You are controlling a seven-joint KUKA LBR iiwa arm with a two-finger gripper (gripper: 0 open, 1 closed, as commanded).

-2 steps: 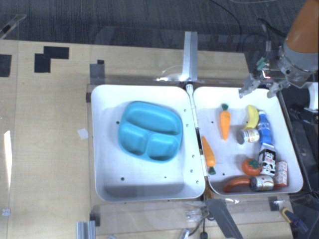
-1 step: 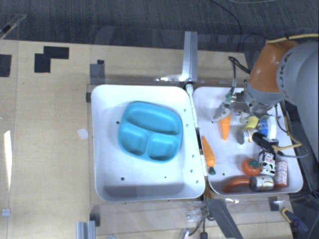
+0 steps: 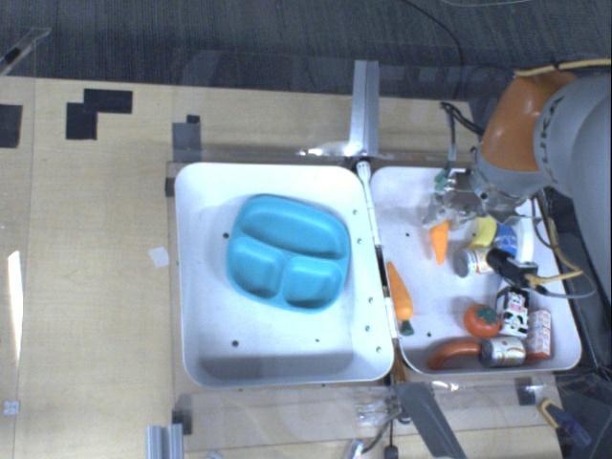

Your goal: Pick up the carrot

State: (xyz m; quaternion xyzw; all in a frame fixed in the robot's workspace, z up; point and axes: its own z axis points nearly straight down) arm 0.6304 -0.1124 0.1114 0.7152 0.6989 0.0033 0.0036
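Observation:
A long orange carrot with a dark green end lies in the right bin, against its left wall. A shorter orange cone-shaped piece is further right, pointing down in the image, with its wide top right at the tip of my gripper. The gripper reaches into the upper middle of the right bin. The arm's grey and orange wrist looms above it. I cannot make out whether the cone is gripped or just lies under the tip.
The left bin holds a blue divided plate. Crowding the right bin's right and lower sides are a yellow item, a grey can, a tomato, a brown sausage and small cans.

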